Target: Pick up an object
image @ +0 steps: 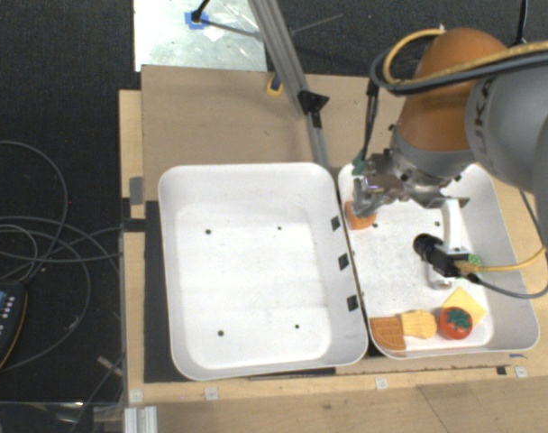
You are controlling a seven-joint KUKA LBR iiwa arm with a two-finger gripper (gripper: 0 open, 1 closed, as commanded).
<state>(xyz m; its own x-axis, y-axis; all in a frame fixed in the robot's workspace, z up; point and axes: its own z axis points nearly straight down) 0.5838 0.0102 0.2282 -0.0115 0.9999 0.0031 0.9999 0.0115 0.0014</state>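
Note:
My gripper [368,198] is low over the far left corner of the right bin [517,332], close to the wall it shares with the left bin. A small orange object [358,214] shows just under and in front of the gripper, partly hidden by it. I cannot tell whether it is gripped or lying on the bin floor. Along the near edge of the right bin lie an orange waffle-like piece [388,333], a yellow piece [419,324], a red tomato-like object [454,324] and a yellow wedge [466,301].
The left bin [179,188] stands beside the right one, joined by black clips along the shared wall. A grey pole [287,57] slants across the back of the bench. Cables lie on the dark floor at the left.

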